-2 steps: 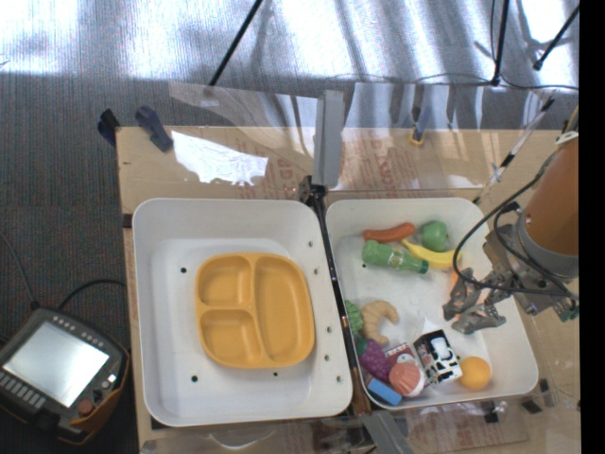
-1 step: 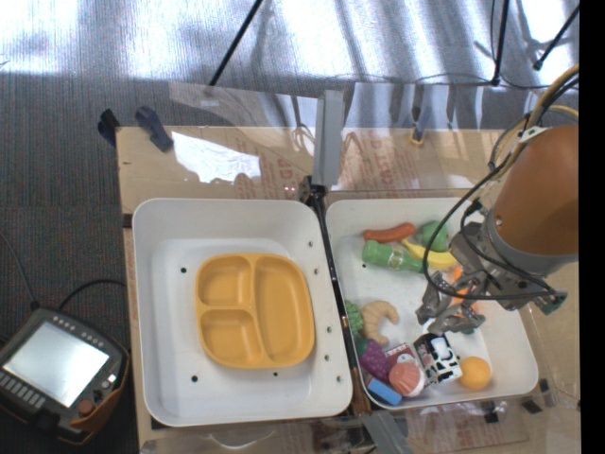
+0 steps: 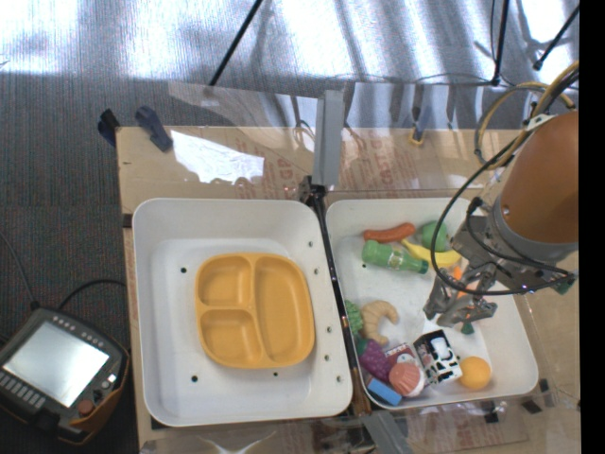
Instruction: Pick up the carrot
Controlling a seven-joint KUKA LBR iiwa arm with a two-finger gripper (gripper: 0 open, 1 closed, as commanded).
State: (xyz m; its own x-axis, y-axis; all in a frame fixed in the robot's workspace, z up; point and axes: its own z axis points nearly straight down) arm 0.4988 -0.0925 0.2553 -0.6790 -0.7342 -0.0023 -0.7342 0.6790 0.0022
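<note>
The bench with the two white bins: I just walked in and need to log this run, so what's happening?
A grey arm with an orange band reaches in from the right, its gripper low over the right bin, which holds a jumble of toy food. The carrot lies near that bin's far edge beside a green bottle, apart from the gripper. The left bin holds a yellow divided plate.

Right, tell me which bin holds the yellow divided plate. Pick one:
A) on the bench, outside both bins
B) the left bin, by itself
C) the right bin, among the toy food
B: the yellow divided plate lies flat in the middle of the left bin with nothing else beside it, while the carrot and the other toy food sit in the right bin.
</note>
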